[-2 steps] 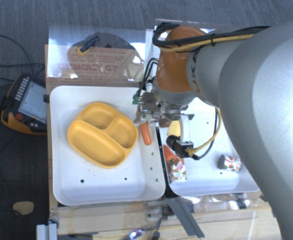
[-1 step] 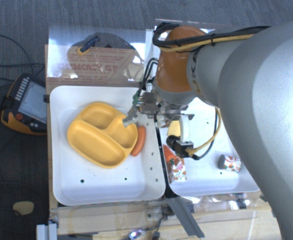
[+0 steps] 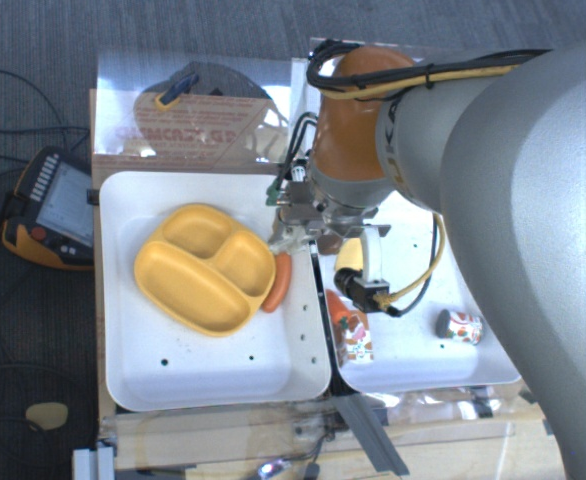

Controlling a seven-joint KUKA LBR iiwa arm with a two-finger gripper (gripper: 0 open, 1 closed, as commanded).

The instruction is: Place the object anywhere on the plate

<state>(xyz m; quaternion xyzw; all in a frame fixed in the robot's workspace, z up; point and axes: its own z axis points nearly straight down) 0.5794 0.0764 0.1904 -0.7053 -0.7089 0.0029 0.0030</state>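
Camera view shows 2 shallow white bins side by side, the left white bin [image 3: 123, 368] and the right white bin [image 3: 413, 363]. In the left one sits a yellow plastic plate with 3 hollow parts [image 3: 205, 268]. A long orange carrot-shaped thing [image 3: 278, 281] lies in the left bin too. It is on the bin floor, not on the plate, and it leans right up against the plate's right rim. Its top end points at the gripper.

The big grey arm with the orange band [image 3: 358, 118] comes in from the right and bends down over the wall between the 2 bins. Its gripper [image 3: 295, 230] hangs just above the top end of the orange thing, near the plate's right side. The gripper is dark and partly hidden by the wrist, so I cannot tell if it is spread or pressed together, and I cannot see anything held in it.

In the right bin a pale yellow block [image 3: 350, 255] lies under the arm. A red and white packet [image 3: 351, 334] lies near the front, just beside the middle wall. A small red and white cup shape [image 3: 460, 326] lies on its side, well apart from the packet. Any words on them are too small to read.

Behind the left bin a brown cardboard sheet [image 3: 188, 128] has faded red letters, too blurry to read. A black and orange hand controller with a screen [image 3: 51, 206] lies on the grey floor at the left.
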